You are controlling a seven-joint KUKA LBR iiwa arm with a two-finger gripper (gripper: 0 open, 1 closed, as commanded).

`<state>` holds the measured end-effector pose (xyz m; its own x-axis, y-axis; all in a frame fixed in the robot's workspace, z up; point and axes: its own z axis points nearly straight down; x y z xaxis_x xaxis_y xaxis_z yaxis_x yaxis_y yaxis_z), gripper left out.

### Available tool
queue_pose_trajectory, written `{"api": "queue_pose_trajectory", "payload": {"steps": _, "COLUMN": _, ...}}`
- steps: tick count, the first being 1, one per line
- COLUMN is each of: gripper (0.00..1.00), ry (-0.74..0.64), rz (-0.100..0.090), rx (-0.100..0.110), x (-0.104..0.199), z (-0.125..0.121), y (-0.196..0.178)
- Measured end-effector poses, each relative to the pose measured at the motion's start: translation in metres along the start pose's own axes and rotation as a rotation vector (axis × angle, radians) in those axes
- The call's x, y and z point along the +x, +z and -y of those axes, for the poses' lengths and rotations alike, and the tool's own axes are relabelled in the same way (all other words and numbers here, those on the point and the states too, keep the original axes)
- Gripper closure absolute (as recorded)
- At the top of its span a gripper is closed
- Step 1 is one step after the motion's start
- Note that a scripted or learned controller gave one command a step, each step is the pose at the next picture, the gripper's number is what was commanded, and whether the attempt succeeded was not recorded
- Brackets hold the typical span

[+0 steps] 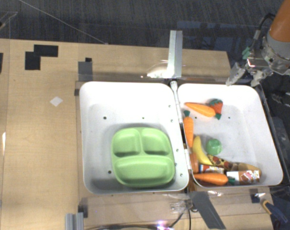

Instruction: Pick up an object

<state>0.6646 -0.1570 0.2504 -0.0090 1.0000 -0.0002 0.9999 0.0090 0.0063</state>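
Several toy foods lie in the right bin (260, 128); your gripper (243, 75) hangs spread open, holding nothing, above its far rim. The carrot (200, 109) near the back looks light, stiff, slick: pinch across its middle.

Green divided tray (143, 157) lies in left bin (94, 104).

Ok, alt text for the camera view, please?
The grey arm's pincer hangs open above the right white bin's far corner; carrots, a banana and other toy food lie inside. The left white bin holds a green divided plastic tray.
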Motion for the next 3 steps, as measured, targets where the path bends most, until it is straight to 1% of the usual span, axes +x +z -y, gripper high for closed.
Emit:
{"api": "queue_pose_trajectory", "payload": {"steps": 1, "gripper": 0.00, "ry": -0.006, "rz": 0.001, "rx": -0.003, "x": 0.039, "z": -0.006, "y": 0.152}}
{"api": "queue_pose_trajectory", "payload": {"steps": 2, "gripper": 0.00, "ry": 0.037, "rz": 0.000, "rx": -0.005, "x": 0.067, "z": 0.027, "y": 0.160}}
{"api": "queue_pose_trajectory", "payload": {"steps": 3, "gripper": 0.00, "ry": -0.045, "rz": 0.001, "rx": -0.010, "x": 0.075, "z": 0.057, "y": 0.159}}
